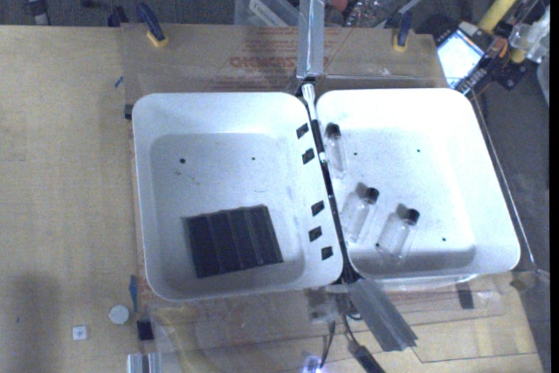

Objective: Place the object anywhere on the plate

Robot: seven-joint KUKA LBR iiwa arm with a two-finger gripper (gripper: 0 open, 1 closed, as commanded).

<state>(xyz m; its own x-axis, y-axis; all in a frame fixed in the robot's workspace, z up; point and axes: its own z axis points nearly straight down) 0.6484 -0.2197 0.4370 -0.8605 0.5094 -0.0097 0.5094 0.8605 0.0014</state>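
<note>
Lying on their sides in the right bin (454, 113), three clear vials await a pick. The plate (234, 240), dark and ribbed, sits flat in the left bin (148, 113), so any carry must cross the divider (316, 179). One vial (334, 151) lies along the divider, with its cap pointing to the far rim. The middle vial (359, 212) and the outer vial (396, 231) lie parallel, with their caps far-right. None is on the plate yet.
</note>
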